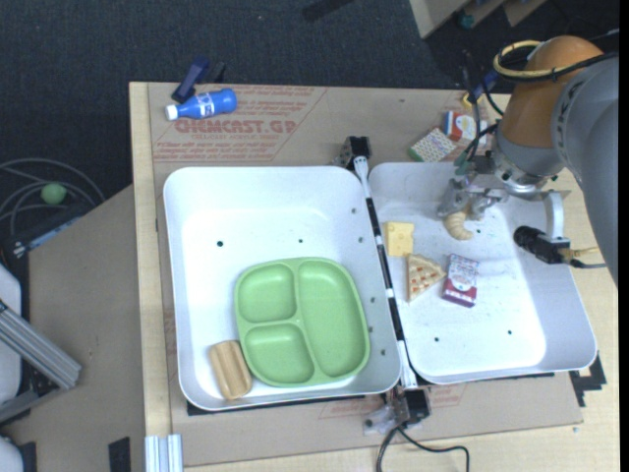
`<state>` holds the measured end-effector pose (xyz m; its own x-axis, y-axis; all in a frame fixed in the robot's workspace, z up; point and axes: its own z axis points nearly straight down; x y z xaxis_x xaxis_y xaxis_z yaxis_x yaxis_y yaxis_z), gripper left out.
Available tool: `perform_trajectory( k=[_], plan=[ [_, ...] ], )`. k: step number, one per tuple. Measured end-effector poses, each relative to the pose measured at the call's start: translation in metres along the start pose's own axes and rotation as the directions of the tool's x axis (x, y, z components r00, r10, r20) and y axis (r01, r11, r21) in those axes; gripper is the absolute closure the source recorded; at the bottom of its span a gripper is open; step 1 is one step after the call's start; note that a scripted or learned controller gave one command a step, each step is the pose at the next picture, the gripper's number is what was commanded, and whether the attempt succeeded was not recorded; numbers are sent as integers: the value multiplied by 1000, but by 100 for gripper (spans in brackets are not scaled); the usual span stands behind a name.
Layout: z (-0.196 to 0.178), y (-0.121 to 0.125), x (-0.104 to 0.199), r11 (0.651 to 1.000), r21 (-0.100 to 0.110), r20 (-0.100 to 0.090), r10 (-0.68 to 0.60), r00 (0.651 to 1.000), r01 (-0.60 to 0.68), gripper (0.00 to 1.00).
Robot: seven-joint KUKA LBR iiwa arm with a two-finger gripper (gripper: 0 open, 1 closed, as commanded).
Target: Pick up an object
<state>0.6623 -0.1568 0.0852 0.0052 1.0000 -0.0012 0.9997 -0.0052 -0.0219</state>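
Blue bottle (201,103) on the bench (149,293); green ball (53,194) off it, far left.

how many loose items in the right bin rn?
4 in the right bin: yellow square at its left edge, orange triangular slice below that, red-and-white packet beside the slice, tan curved piece under the gripper. Arm may hide more.

Grey arm (596,131), orange band (539,101), silvery tool (462,207)

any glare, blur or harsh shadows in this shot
Camera view: even, soft light; a faint shadow around the green plate; the left bin and right bin are bright but not blown out; the gripper and the tan piece by it look slightly blurred.
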Motion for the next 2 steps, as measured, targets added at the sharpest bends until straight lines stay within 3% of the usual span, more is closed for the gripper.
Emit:
perform_trajectory(
  k=[1, 2],
  plan=[
    [-1, -21, 62, 1000, -25, -2, -6, 1000, 6, 100],
    [-99, -82, 125, 1000, -23, -2, -7, 1000, 7, 100]
  ],
)
